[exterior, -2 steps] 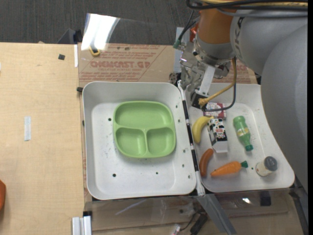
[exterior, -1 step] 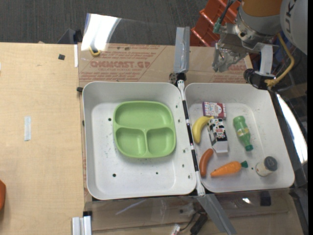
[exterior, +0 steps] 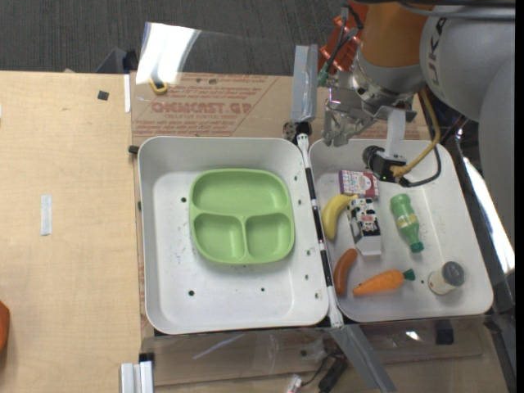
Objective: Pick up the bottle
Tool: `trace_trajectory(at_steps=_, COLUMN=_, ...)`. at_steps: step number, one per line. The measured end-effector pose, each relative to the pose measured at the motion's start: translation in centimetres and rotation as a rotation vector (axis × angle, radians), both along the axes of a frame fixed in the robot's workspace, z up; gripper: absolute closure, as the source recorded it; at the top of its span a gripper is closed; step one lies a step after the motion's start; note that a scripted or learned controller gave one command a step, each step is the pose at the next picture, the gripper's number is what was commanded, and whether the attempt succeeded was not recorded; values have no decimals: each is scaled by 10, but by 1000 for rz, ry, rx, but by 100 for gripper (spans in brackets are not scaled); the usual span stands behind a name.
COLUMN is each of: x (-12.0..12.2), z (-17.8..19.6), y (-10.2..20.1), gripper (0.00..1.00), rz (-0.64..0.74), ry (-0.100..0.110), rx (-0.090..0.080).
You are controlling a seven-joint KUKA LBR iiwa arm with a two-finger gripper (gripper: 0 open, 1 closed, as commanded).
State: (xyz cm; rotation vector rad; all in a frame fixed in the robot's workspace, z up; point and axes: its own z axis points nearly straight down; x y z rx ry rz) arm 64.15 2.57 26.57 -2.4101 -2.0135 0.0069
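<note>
- Fingers (exterior: 337, 131) of your gripper (exterior: 339, 137) hang slightly parted with nothing between them, above the back edge of the right bin (exterior: 475, 244).
- Your bottle (exterior: 406, 221), green, lies in that bin, right of the small carton (exterior: 365, 222) and banana (exterior: 334, 214), apart from the gripper.
- You'll see a green plate (exterior: 242, 215) in the left bin (exterior: 160, 244).

The gripper (exterior: 337, 129) hangs over the right bin's (exterior: 479, 256) far left corner, well apart from the green bottle (exterior: 406, 221) lying there among a banana (exterior: 333, 214), carrot (exterior: 381, 282) and small cartons.
</note>
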Motion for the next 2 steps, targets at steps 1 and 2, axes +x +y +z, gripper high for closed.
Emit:
trace_trajectory(at_steps=1, x=-19, z=79, y=-35, gripper=100, rz=-653, ry=-2, rx=-3)
trace_trajectory(at_steps=2, x=-13, z=16, y=9, gripper=100, rz=-657, ry=1, rx=-4)
